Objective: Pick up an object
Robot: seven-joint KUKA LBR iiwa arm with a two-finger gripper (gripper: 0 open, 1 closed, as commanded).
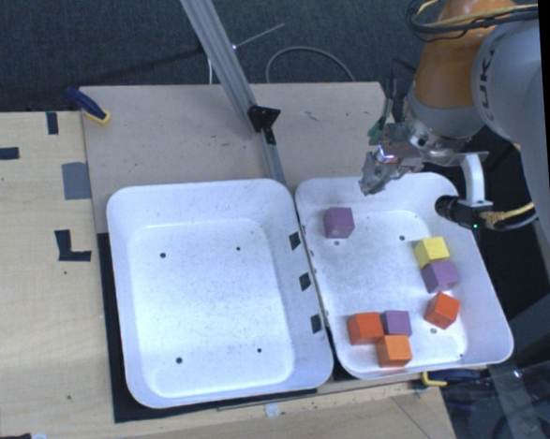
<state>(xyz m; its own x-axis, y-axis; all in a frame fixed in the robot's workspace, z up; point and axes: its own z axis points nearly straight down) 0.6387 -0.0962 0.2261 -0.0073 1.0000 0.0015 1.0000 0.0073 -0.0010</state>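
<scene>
My gripper [374, 181] hangs over the far edge of the right bin [480, 336], its fingers close together with nothing seen between them. A purple cube [338, 223] lies in that bin, just left of and nearer than the gripper. On the bin's right side sit a yellow cube [431, 250], a purple cube [439, 275] and an orange cube [442, 309]. Near the front edge an orange cube [364, 328], a purple cube [396, 323] and another orange cube [393, 349] cluster together.
The left bin [205, 294] sits beside the right one. A slanted metal pole [231, 67] with a black clamp [264, 118] rises behind the bins. A blue and yellow object [88, 104] lies at the bench's far left.
</scene>
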